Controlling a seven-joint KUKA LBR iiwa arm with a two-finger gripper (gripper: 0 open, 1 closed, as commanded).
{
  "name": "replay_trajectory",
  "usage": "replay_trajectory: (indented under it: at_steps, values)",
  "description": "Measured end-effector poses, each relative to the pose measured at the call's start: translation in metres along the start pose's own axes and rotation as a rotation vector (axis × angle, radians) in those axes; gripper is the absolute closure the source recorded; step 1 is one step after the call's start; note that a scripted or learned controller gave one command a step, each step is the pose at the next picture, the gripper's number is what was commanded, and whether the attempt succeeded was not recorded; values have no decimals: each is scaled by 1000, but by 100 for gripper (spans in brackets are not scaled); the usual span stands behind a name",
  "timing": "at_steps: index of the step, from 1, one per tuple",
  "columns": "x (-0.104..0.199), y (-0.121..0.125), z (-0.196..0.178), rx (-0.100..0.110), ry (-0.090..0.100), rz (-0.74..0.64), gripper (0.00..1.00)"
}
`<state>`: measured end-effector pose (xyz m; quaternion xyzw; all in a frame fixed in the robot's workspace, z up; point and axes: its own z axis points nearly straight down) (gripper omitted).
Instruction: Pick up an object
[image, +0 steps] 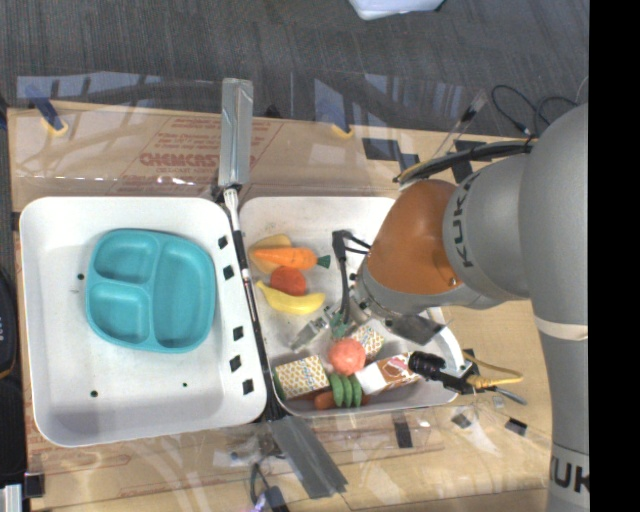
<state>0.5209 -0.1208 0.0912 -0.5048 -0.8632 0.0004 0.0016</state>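
Note:
The right bin (300, 212) holds the loose objects. An orange carrot (289, 258) lies near its left wall, with a small yellow piece (271, 242) just behind it and a yellow banana (293, 301) in front. A red round fruit (347, 356) sits toward the near side, beside a green vegetable (347, 391), a waffle-patterned cracker (302, 375) and a white and red packet (386, 374). My gripper (338, 322) is low in this bin, between the banana and the red fruit. Nothing visibly sits in its grasp. The orange-banded wrist hides the bin's right half.
The left bin (40, 330) carries a teal divided plate (152, 290). A second cracker (369, 341) lies partly under the wrist, and a small red piece (324, 401) rests against the near wall. A black-clipped divider (240, 300) separates the bins.

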Motion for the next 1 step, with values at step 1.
replay_trajectory:
  at_steps: [1]
  values:
    - [-6, 58, -1, -1, -1, 20, 0]
